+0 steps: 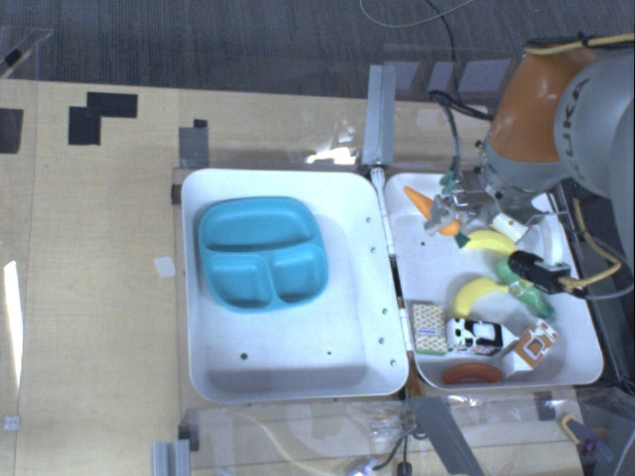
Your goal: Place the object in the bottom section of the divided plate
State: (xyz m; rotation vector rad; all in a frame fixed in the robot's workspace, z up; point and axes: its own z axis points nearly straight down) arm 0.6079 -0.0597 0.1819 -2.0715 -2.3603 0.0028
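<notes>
Nearest, in right bin: brown disc, patterned packet, black-and-white carton, small orange-white box. Behind them two bananas, one nearer, one farther. Left bin bears blue divided plate, its sections bare. Farther back, gripper hangs low over an orange carrot; whether its jaws grip it, cannot tell.

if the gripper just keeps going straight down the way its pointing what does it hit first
Most likely the orange carrot in the right bin. The gripper points down over the carrot's lower end, with the upper banana just beside it. Height above the carrot is hard to judge from this slanted view.
</notes>
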